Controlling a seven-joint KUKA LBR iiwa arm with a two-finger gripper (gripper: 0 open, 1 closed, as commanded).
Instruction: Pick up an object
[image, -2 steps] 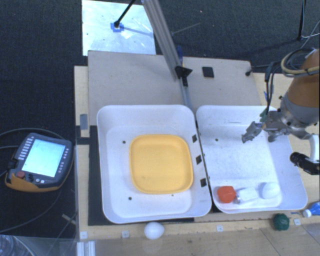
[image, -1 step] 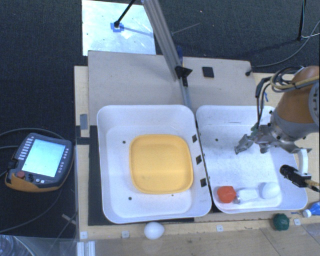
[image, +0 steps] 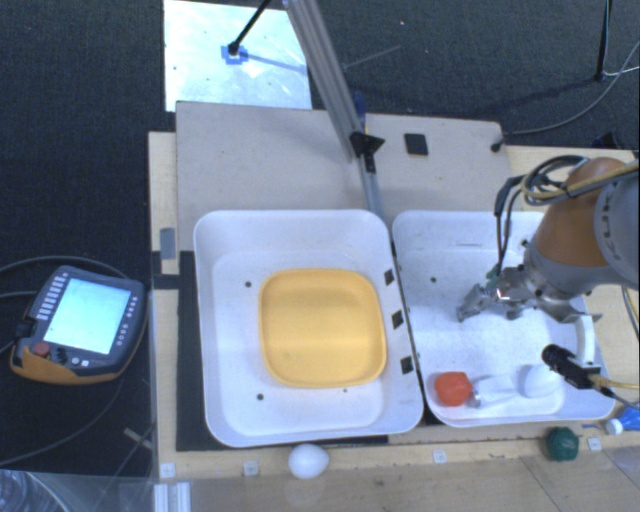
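Note:
In the right bin (image: 440, 250), a red-orange rounded object (image: 452, 388) lies near the front wall. A white rounded object (image: 540, 380) lies to its right, with a small white piece (image: 492, 391) between them. My gripper (image: 488, 303) hangs over the middle of this bin, behind and above those objects and apart from them. I see nothing in it. In the left bin (image: 225, 300), a square yellow plate (image: 323, 326) rests flat in the middle.
On the bench in front of the bins are a white egg-shaped object (image: 308, 461) and a dark green ball (image: 561, 443). A teach pendant (image: 75, 322) lies on the floor at the left. A slanted metal pole (image: 335, 80) rises behind the bins.

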